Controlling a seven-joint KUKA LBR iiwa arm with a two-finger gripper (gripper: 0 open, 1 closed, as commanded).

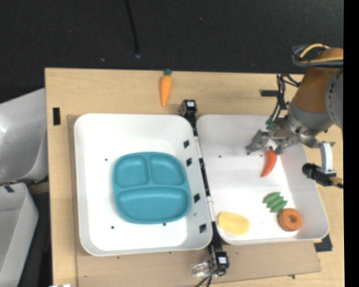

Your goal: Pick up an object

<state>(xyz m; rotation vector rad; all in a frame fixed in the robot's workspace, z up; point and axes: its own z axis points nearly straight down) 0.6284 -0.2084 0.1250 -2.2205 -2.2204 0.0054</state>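
The red chili pepper (268,162) hangs tilted in the right bin (239,137), its upper end directly under the gripper (271,141). The pepper's top appears to sit between the fingertips, but whether the fingers are closed on it or merely resting beside it cannot be told from this view. Its lower tip seems to be near or touching the bin floor.

Risk 1: A pinch at the extreme end gives little contact area. The tapered, smooth body is likely to slip out or swing when the arm lifts.

Risk 2: If the fingers are not closed, a lift leaves the pepper in the bin.

Other items lie clear of it: the green pod (274,201), the orange ring (291,219) and the yellow piece (233,223) near the front wall. A dropped pepper could land among them. The blue divided plate (151,186) occupies the left bin (90,160). A carrot (166,87) lies on the bench (107,88) behind the bins.
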